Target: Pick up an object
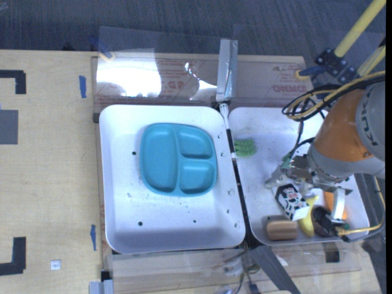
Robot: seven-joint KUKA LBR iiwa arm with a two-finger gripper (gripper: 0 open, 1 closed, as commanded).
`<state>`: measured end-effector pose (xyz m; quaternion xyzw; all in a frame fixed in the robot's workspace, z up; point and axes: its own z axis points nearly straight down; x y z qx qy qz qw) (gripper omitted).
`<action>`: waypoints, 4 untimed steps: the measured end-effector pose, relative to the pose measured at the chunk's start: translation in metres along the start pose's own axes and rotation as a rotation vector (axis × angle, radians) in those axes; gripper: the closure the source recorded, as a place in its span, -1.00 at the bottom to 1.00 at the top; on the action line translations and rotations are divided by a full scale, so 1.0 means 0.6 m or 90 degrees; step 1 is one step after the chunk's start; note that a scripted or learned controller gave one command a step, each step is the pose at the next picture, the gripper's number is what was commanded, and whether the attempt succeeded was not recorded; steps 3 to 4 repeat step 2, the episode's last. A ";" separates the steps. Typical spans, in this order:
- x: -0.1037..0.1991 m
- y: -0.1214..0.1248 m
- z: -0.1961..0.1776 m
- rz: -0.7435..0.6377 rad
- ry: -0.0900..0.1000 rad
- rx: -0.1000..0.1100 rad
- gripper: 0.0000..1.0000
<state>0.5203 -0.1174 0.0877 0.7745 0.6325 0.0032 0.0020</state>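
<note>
Wooden bench [49,164], two bins | my gripper [293,182] low over clutter, finger state unclear | nothing lifted yet; brown block [282,229] just below

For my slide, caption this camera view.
KUKA arm's pincer low in the cluttered right bin; blue divided plate in the left bin.

Gripper [293,177] low in rt bin [263,124] over small objs [293,202].
</note>
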 end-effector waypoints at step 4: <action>0.140 0.058 -0.164 -0.249 0.000 0.001 1.00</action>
